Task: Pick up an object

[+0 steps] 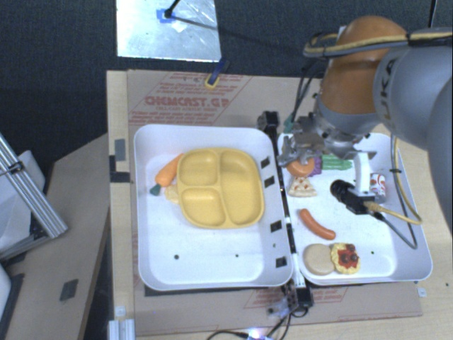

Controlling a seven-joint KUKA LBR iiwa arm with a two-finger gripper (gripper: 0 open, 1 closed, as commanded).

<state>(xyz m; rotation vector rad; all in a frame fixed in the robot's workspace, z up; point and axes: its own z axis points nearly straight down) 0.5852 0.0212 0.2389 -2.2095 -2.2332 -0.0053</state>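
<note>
On the cardboard-topped bench, the right bin [414, 257] holds the orange toy [302, 167] under our gripper [303, 156], whose state we cannot tell; we judge it light, rigid and slick, best gripped across its middle.

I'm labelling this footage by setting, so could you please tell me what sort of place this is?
Most likely a robotics lab bench for grasping trials. A grey and orange arm reaches over two white bins on cardboard, holding toy food such as a sausage, a carrot and a yellow divided plate.
</note>
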